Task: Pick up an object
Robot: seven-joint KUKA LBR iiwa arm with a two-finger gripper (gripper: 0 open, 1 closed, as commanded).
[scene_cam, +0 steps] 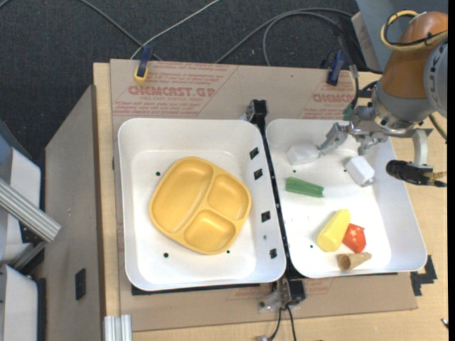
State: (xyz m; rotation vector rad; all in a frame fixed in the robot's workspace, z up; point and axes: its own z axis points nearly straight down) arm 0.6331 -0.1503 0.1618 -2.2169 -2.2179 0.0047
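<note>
Two metal fingers point(333, 139) spread apart, clamped on nothing, angled down and outward over the far end of the right bin point(402, 212). Gripper point(350, 142) hanging just beyond a white block point(360, 170), with a pale translucent lump point(301, 153) just off the finger tip nearer the left bin; contact with either one cannot be told. Above the fingers, a grey wrist and an orange band on the arm point(412, 62), reaching in from the right.

Inside the right bin, nearer the camera than the white block: a green stick point(304, 187) lying flat toward the divider, then a yellow cylinder point(333, 231), touching a red piece point(355, 237) on its outer side, and a tan cone point(353, 261) close to the near rim.

Beside the right bin, across the black divider: the left bin point(135, 212), holding a yellow three-compartment plate point(200, 204) lying flat near its middle.

Under both bins, a brown cardboard sheet point(213, 84) with red lettering, held by two blue clamps point(143, 64) along its far edge.
</note>
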